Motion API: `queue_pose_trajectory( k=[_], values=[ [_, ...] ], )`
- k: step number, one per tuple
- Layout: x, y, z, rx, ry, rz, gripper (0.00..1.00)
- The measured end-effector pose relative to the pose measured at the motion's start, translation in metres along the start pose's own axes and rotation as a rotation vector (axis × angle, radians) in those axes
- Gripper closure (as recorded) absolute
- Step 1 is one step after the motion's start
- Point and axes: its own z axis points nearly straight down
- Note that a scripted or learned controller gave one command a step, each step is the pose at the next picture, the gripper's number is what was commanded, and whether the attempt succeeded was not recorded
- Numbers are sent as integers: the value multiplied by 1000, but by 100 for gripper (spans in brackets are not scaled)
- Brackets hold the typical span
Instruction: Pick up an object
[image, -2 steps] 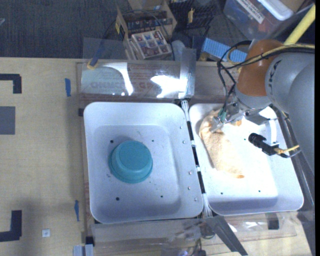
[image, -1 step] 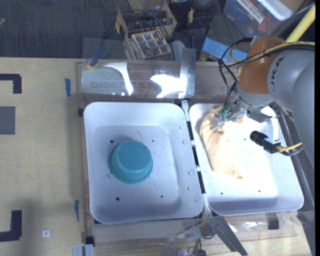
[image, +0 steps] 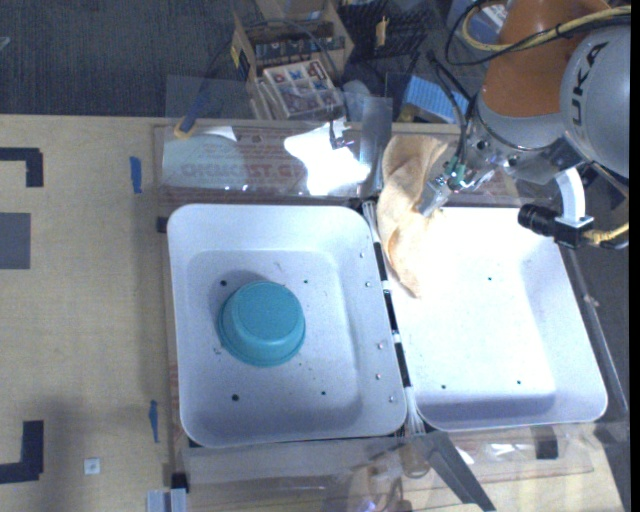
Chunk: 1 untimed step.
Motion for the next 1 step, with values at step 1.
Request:
queue_pose_trajectory(
  k=[1],
  values=[
    [-40, -27, 19, 3, 0, 553, 100]
  ],
)
